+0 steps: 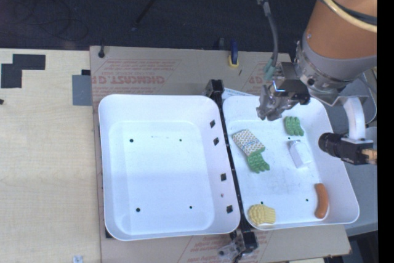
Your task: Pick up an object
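A: Nearest us in the right-hand white plastic bin (345, 209) we see a yellow knobbly corn-cob toy (261, 214) at the front rim, and an orange sausage-shaped toy (321, 200) near the front right corner.

B: Farther back we find a green leafy toy (258, 162) touching a pale block with a blue-and-tan checked pattern (247, 141). Right of them lies a small whitish oblong (300, 153), too washed out against the bin for us to name. Beyond it sits a second small green ridged toy (293, 126).

A: And the left-hand white bin (111, 163) beside it, on the pale wooden tabletop (43, 182)?

B: We see only dark dots on its floor.

A: The claw (271, 109) hangs over the right bin's far end, left of that green ridged toy. It is dark and blurred; we cannot tell how its fingers stand, and we see nothing between them. The grey and orange arm (341, 15) is cut off at the top right.
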Motion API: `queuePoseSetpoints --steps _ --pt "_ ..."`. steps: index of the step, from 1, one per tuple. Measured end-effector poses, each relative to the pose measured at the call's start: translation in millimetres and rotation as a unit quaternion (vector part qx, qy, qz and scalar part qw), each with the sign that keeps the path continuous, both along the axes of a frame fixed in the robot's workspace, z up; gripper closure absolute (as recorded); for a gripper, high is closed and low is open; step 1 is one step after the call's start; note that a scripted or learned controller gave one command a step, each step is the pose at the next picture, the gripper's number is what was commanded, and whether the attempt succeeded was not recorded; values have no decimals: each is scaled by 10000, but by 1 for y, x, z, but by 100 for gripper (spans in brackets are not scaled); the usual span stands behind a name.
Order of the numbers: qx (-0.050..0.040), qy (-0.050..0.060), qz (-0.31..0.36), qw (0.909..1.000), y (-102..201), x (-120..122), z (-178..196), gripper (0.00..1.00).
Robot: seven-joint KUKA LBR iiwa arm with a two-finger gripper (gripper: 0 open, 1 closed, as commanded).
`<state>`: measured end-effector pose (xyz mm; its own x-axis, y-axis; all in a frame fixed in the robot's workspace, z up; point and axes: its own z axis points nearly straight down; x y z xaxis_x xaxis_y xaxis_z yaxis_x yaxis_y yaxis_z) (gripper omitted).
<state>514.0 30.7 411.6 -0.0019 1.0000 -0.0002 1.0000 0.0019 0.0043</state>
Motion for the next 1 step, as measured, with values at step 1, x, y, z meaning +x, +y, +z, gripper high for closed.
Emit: queuePoseSetpoints --steps 1 --pt "-3 95 -18 10000 -7 -41 -108 100"
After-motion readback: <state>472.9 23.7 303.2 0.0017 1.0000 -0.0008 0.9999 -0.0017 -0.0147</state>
